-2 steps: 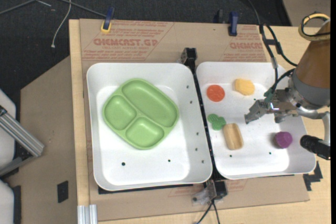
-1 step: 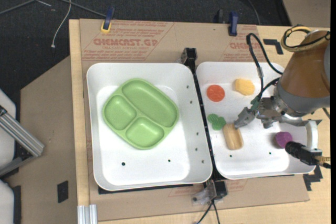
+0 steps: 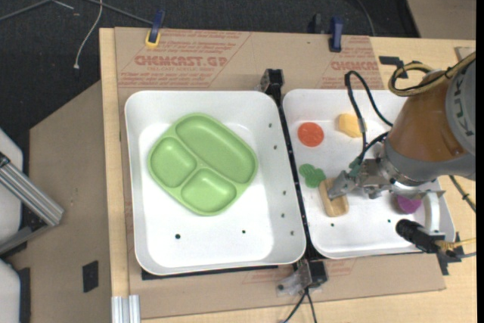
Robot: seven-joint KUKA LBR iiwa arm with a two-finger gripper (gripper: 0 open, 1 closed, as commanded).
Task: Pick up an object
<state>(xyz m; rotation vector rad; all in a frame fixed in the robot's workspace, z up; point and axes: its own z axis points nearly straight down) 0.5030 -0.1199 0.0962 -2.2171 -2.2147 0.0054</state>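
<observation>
Green tray (image 3: 202, 162) in left bin (image 3: 144, 185).

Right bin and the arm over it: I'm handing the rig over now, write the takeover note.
Gripper: low in the right bin, at the tan block; a hold cannot be confirmed.
Right bin also holds an orange disc, a yellow piece, a green piece and a purple piece partly hidden by the arm.
Left bin: green divided plate.
Done: nothing visibly lifted.
Left: grasp one object and raise it.
</observation>
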